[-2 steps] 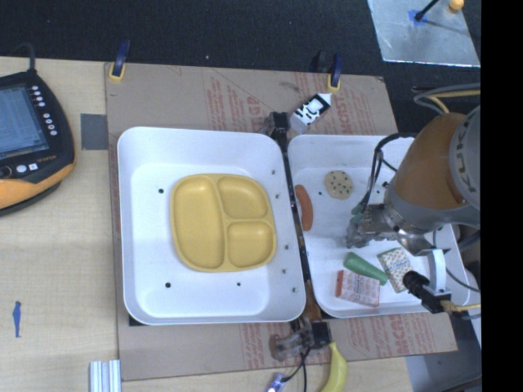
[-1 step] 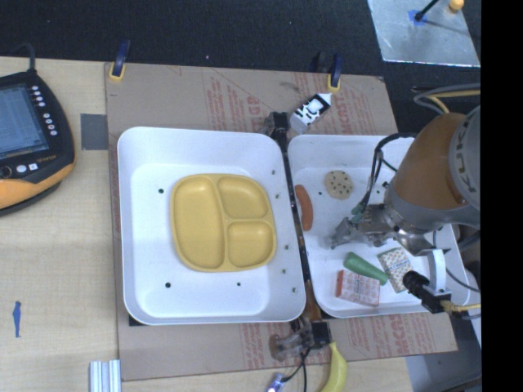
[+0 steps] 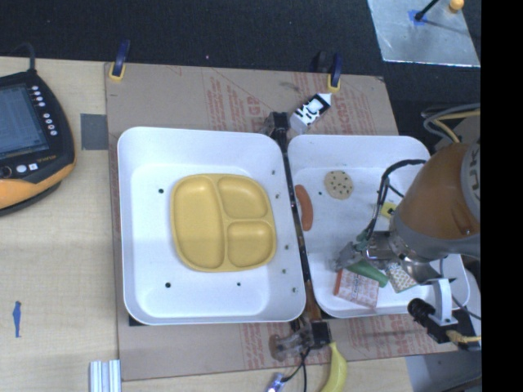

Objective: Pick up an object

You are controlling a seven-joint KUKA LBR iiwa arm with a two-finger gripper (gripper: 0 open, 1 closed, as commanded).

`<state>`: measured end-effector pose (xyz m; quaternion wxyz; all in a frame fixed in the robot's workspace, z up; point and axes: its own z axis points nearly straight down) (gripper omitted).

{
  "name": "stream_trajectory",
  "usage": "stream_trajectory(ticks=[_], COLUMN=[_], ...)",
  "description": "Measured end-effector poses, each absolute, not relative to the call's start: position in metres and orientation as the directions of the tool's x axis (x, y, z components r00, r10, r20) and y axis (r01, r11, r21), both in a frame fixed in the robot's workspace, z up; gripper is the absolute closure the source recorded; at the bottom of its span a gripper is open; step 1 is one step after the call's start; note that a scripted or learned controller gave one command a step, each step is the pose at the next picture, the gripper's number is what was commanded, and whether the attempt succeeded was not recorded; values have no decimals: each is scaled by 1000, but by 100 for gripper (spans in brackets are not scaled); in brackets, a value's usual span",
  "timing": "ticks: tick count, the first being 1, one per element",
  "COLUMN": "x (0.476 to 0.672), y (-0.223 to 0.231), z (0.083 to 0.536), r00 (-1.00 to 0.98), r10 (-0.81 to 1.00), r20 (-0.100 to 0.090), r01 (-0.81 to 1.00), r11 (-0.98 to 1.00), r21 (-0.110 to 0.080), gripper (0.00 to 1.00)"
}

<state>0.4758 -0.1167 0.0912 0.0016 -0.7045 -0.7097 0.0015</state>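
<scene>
Two white bins: the left bin (image 3: 139,219) holds one yellow divided plate (image 3: 222,221). The right bin (image 3: 359,149) holds one hot dog (image 3: 305,207) at nine o'clock, one cookie (image 3: 338,184) at twelve, and one packet (image 3: 356,287) at six beneath the gripper (image 3: 353,260), whose grip I cannot tell.

The arm (image 3: 437,202) hides much of the right bin (image 3: 359,149), and the bottom edge crops a banana (image 3: 333,370).

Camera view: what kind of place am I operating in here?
Most likely a robotics lab bench set up for grasping trials. Two shallow white plastic bins sit on brown cardboard clamped to the wooden table, a black-and-orange teach pendant lies alongside, and toy food such as a round brown cookie sits inside.
</scene>
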Motion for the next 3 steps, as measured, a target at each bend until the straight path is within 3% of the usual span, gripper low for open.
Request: stream_trajectory(ticks=[1, 2, 3], x=[491, 491, 491], y=[-121, -122, -122], z=[92, 102, 102], r00=[-7, -13, -13], r10=[1000, 1000, 1000], r20=[-1, -2, -2], r01=[1000, 1000, 1000], r11=[7, 13, 13], r21=[-3, -5, -5], gripper=[0, 100, 0])
